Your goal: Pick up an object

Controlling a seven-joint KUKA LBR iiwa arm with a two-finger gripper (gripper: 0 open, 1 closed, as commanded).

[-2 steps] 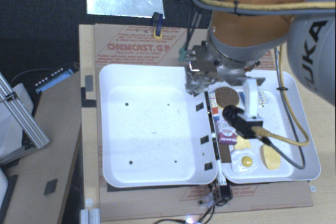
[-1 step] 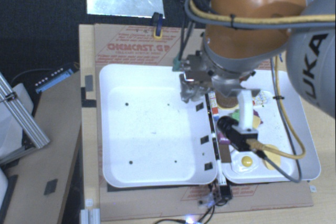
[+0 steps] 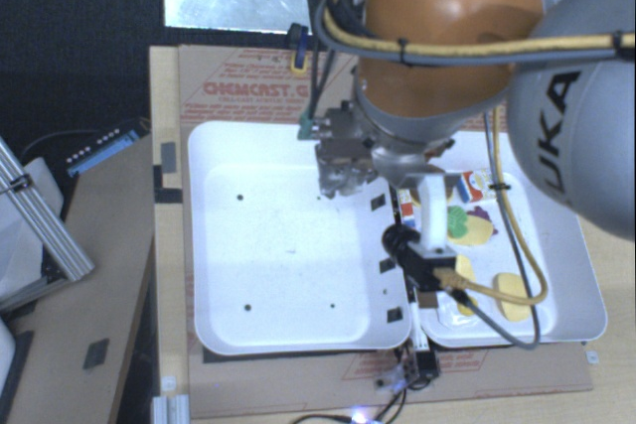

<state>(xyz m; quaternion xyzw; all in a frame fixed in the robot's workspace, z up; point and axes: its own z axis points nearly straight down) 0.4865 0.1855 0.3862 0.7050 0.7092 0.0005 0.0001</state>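
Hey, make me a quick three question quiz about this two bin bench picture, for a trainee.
1. True or false: the small colourful items lie in the left bin.
2. Which bin has bare floor with a few dark dots? A) left B) right C) neither
3. Fill in: the arm has an ______ band above the wrist.

Key: 1 false, they lie in the right bin. 2 A. 3 orange. The gripper hangs over the left bin's upper right part, near the wall between the bins.
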